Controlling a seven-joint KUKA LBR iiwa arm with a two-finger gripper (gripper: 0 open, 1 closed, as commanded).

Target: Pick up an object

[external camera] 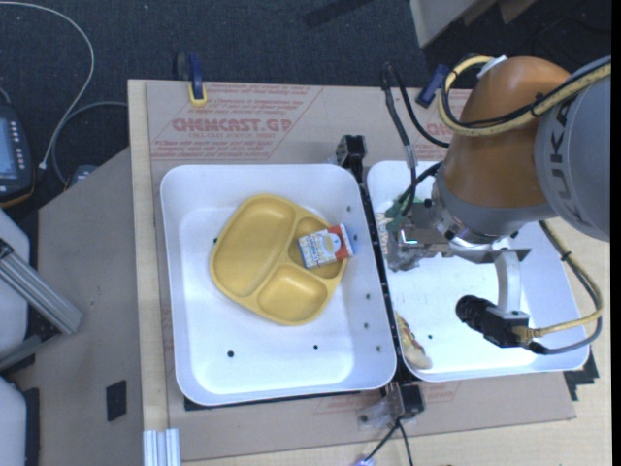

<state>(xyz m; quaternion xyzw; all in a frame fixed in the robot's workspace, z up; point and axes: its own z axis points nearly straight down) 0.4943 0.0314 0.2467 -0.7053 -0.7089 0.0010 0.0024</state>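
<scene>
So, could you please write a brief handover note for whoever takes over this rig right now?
Gripper: over the right white bin's left edge, by the divider; fingers hard to read, nothing seen held.
Small blue, white and red carton: lying on the yellow compartmented plastic plate in the left white bin.
Small pale object: front-left corner of the right bin.
Done: nothing picked up yet.
Left: grasp one object and lift it.

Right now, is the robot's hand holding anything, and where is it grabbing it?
It cannot be told. The gripper sits low at the right bin's left edge. The small carton lies apart on the yellow tray.
</scene>
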